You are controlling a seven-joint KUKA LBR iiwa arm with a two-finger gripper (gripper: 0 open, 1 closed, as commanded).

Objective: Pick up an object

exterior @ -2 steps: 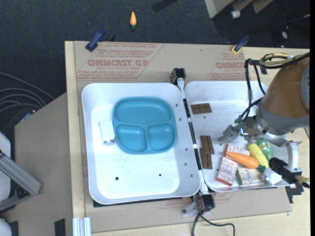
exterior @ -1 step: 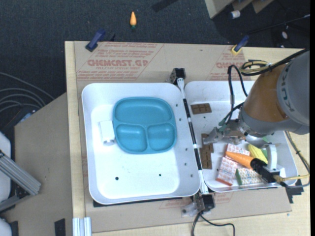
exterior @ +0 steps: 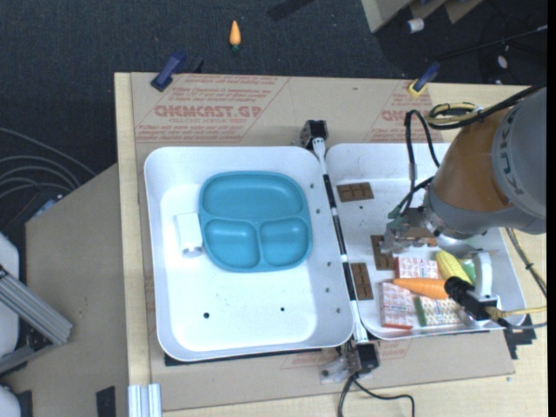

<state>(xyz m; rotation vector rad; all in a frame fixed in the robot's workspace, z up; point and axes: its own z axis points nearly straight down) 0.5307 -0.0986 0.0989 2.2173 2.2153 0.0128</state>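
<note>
- Your arm [exterior: 486, 176] reaches in from the right, and its orange band sits over the right bin [exterior: 382, 159].
- The pincer [exterior: 407, 231] is low over the middle of that bin, at the left edge of the pile of things. You cannot tell from this angle whether it is apart or together, and nothing shows clamped in it.
- The things you could pick all lie in the right bin. A carrot [exterior: 420, 287] lies crosswise near the front, with a yellow corn cob [exterior: 452, 265] just behind it to the right.
- A red-and-white packet [exterior: 397, 305] lies in front of the carrot, and a second packet [exterior: 415, 263] sits just below the pincer.
- Three brown pieces are there too. One brown piece [exterior: 354, 192] lies at the back left. A lower brown piece [exterior: 358, 281] lies along the left wall. A middle brown piece [exterior: 380, 250] is just beside the pincer and partly hidden by it.
- The left bin [exterior: 165, 233] holds a teal divided plate [exterior: 254, 220], and a small white block [exterior: 188, 231] touches the plate's left edge.
- Both bins rest on the tabletop [exterior: 217, 102], a pale board with red print. A blue clamp [exterior: 168, 70] sits at its back left corner.
- A small orange item [exterior: 234, 33] lies on the dark floor behind the tabletop.
</note>
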